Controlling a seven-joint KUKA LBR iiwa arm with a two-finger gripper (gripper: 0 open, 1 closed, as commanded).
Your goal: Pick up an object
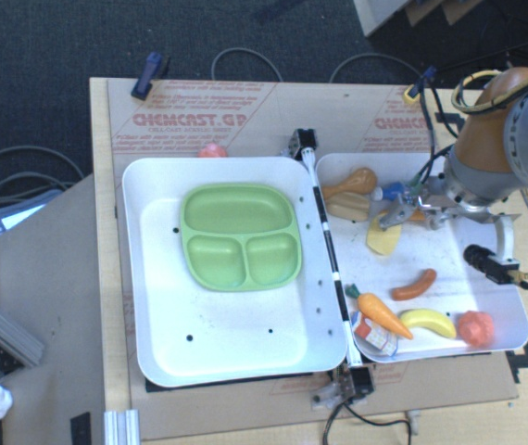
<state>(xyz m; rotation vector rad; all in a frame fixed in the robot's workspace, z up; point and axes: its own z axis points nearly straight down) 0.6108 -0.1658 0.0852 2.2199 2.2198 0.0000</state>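
Over right bin (pixel 514 327) — end effector (pixel 401 213), wrist bent leftward

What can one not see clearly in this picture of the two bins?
- Gripper, camera view: small and dark against the toys; whether it is open or shut cannot be told.
- Blue thing beside it: partly covered by the gripper, kind unclear.
- Arm: cut off by the right edge.
- Small item under the carrot: partly covered, too small to name.
- Pink thing behind the left bin: hidden by the rim.
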